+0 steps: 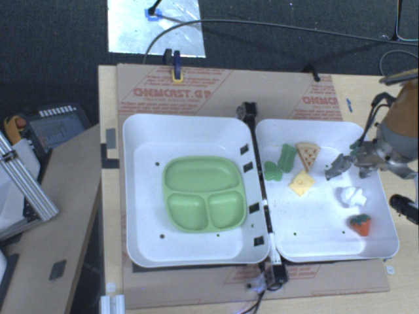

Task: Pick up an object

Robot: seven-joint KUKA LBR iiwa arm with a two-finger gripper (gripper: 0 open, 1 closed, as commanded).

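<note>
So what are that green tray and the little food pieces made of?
The green tray looks like moulded plastic: smooth, matte, one colour, rounded compartments. The pizza slice, cheese and strawberry look like toy plastic or rubber, in flat bright colours; too small to be sure.

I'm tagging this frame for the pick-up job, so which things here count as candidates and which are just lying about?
For the job:
gripper
pizza slice
cheese wedge
green pieces
white object
strawberry
right bin

Lying about:
green divided tray
left bin
yellow clamp
</note>
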